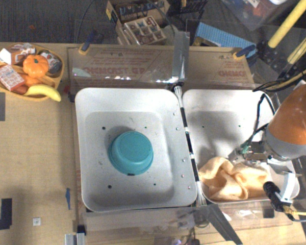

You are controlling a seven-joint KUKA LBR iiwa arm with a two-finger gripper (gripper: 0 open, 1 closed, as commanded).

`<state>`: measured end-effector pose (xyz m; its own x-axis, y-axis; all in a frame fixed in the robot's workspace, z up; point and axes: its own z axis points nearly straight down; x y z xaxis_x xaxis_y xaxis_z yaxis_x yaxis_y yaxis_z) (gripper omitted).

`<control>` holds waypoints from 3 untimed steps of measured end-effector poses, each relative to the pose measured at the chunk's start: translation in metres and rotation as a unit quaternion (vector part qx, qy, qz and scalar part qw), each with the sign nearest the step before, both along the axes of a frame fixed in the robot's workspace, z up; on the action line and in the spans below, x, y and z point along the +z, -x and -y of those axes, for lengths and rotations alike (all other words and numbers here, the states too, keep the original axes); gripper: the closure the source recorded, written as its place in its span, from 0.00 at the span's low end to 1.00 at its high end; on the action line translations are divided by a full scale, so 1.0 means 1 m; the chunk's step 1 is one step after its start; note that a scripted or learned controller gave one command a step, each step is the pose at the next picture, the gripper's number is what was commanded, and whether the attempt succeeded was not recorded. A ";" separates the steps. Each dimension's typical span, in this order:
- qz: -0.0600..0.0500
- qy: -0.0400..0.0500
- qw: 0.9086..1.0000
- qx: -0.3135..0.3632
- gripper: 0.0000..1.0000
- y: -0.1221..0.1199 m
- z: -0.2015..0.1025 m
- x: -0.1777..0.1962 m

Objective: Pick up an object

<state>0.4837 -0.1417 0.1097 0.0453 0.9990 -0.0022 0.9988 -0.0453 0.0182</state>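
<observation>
Gripper (243, 153): seen at the lower part of the right shallow white plastic bin (219, 108), low over the crumpled pale-orange cloth (234, 180). Whether it is clenched or released cannot be told; it is largely masked by the grey wrist and the orange band of the arm (290, 129), which enters from the right. Metal parts of the gripper are seen at, or just above, the cloth's upper edge; contact cannot be confirmed. Nothing is seen gripped.

Cloth: one piece, bunched into folds against the bin's near wall. Its long axis is laid roughly left to right along that wall, with the higher hump at the left end.

Left shallow white plastic bin (92, 111): one round teal plastic bowl (131, 152) is set upside down near the middle, well apart from the cloth. No long axis is presented by it.

Count: two bins side by side, one cloth, one bowl.

Far left of the bench: one shallow dish of toy food (26, 71) is noted, with one small orange pumpkin (36, 65) and one yellow banana (44, 91) among small boxes.
</observation>
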 end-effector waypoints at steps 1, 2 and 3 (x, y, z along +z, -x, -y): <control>-0.004 0.001 0.999 0.046 0.00 0.002 -0.036 -0.020; -0.008 0.000 0.994 0.109 0.00 -0.028 -0.041 0.002; -0.008 0.001 0.988 0.151 0.00 -0.052 -0.016 0.055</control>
<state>0.5359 -0.1253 0.1650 -0.2560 0.9667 -0.0024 0.9667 0.2560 0.0020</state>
